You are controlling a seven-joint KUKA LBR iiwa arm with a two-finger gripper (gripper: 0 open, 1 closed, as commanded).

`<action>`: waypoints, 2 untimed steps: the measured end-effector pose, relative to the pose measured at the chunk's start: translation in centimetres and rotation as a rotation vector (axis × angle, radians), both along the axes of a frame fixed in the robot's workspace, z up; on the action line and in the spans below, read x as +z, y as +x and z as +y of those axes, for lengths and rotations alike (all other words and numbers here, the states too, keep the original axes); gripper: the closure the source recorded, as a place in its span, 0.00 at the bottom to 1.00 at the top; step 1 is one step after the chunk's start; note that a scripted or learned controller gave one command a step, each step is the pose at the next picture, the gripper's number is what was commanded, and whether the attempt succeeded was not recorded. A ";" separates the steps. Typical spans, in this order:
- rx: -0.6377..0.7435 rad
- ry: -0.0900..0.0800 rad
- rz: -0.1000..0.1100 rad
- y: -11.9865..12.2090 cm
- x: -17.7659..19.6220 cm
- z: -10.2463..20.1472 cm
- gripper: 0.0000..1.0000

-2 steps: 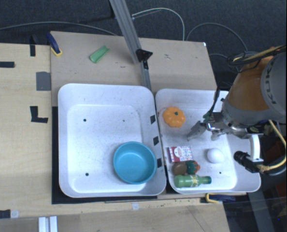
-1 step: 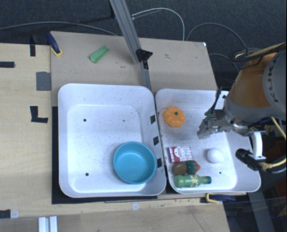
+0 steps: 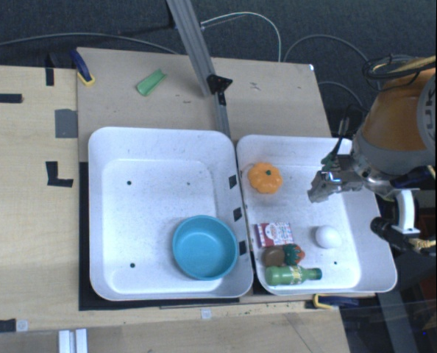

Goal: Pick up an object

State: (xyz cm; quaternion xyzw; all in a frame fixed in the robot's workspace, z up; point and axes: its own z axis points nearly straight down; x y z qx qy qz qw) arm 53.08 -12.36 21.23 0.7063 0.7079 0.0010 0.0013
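The end effector point(image 3: 323, 188) hung over the right bin point(image 3: 366, 219), above a white ball point(image 3: 326, 237). I cannot tell its state. A pumpkin point(image 3: 265, 178) sat near that bin's far left corner.

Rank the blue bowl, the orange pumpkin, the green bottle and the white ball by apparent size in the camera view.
1. Blue bowl
2. Green bottle and orange pumpkin, too alike to separate
3. White ball

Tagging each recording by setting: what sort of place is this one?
Likely a robot lab picking bench: two white bins side by side on a taped wooden bench, toy items such as an orange pumpkin, and loose cables on dark carpet.
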 end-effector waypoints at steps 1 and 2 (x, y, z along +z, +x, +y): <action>-0.002 0.000 0.007 0.0 -1.0 0.0 1.00; 0.005 0.003 0.005 -0.8 0.4 5.2 1.00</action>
